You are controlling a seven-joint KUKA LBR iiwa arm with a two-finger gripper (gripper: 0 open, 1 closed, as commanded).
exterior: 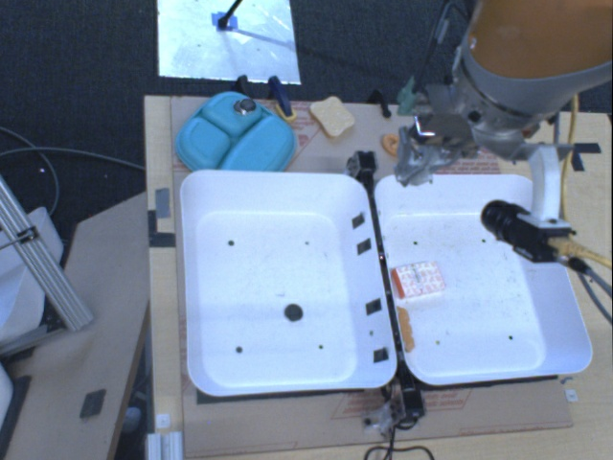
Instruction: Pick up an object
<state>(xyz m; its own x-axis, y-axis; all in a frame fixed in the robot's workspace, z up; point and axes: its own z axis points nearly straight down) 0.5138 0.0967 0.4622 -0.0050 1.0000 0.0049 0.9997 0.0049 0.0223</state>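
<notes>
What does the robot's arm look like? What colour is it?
The arm is big and round, with a shiny orange band and a grey ring under it. Its gripper is silvery grey metal with small blocky parts. Thin dark cables run beside it.

Two shallow white bins sit side by side, the left bin and the right bin. The left one holds one small dark disc. The right one holds two things: one patterned red-and-white packet and one thin orange stick. Behind the bins lie one blue divided plate, one tan sponge-like piece and one small orange bit
</notes>
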